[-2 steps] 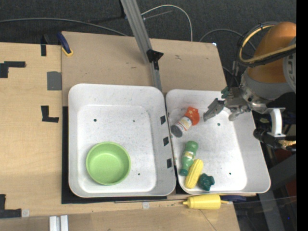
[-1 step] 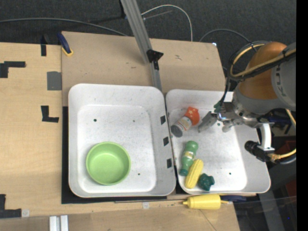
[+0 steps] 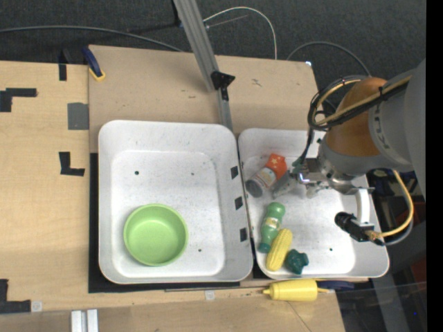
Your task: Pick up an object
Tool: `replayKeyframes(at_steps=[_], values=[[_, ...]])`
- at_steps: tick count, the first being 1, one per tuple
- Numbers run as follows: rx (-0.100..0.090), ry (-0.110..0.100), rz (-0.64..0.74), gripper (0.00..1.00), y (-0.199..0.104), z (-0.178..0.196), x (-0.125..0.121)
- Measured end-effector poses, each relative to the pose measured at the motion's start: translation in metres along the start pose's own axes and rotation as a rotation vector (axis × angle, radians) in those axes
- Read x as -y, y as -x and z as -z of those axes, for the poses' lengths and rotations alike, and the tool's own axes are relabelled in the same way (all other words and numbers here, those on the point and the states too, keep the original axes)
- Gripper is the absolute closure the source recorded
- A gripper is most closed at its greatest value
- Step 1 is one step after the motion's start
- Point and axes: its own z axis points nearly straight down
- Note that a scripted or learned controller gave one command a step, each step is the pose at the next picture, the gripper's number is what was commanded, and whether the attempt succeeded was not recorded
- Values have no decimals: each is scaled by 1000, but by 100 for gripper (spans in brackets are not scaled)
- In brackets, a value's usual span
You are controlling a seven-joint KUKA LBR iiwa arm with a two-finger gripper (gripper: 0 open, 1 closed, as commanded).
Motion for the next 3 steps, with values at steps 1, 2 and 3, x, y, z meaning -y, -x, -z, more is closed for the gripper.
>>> replayKeyframes(at_steps=[1, 2, 3], values=[[-1, 3, 1, 100, 0, 13, -1], [1, 10, 0, 100, 3, 69, 8], [1, 9, 0, 100, 2, 102, 7]])
